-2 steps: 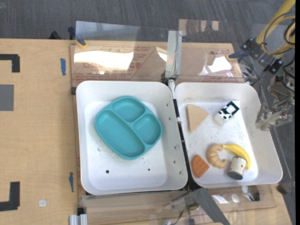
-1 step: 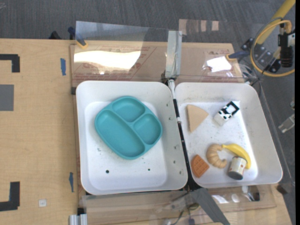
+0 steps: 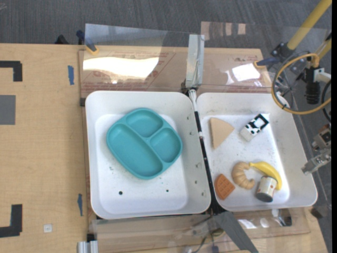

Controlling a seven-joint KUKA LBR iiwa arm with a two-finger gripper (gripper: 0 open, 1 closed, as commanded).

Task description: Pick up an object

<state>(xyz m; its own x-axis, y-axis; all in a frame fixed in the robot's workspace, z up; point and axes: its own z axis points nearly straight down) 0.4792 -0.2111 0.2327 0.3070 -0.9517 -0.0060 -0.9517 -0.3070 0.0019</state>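
The right bin (image 3: 295, 136) holds several small objects. A tan wedge (image 3: 219, 131) lies at its upper left. Right of the wedge is a small black-and-white block (image 3: 255, 126). Lower down, a light brown croissant (image 3: 243, 175) touches a yellow banana (image 3: 267, 172). A grey cylinder (image 3: 266, 188) lies on its side just below the banana. An orange waffle piece (image 3: 225, 186) sits by the bin's lower left wall.
The left bin (image 3: 100, 157) holds a teal divided plate (image 3: 144, 142). A metal divider (image 3: 194, 67) and clear panels stand behind the bins. Yellow cable loops (image 3: 295, 83) and dark hardware hang past the right bin's far right edge.
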